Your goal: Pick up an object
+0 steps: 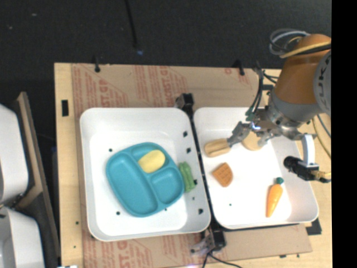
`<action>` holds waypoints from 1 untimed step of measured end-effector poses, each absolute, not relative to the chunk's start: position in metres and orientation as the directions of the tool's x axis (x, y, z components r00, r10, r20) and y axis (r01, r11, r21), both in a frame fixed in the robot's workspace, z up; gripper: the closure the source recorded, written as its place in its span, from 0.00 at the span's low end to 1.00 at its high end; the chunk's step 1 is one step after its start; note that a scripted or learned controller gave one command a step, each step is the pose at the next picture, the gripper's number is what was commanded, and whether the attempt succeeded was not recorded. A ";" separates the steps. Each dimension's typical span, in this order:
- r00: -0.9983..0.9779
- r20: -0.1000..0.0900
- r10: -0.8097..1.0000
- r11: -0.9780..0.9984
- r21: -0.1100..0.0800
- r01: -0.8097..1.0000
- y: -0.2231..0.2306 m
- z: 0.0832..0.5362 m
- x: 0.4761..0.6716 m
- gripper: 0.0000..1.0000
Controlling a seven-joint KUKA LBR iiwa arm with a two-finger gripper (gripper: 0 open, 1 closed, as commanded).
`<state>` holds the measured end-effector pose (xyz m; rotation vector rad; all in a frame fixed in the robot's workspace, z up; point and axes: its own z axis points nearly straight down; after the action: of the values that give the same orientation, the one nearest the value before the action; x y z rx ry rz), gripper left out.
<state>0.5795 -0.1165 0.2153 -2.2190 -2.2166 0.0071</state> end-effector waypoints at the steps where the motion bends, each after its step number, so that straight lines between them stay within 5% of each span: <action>1: 0.000 0.000 1.000 0.000 0.001 1.000 -0.116 0.219 0.581 0.00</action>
<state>0.5811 -0.1163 0.2193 -2.2224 -2.2214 -0.0011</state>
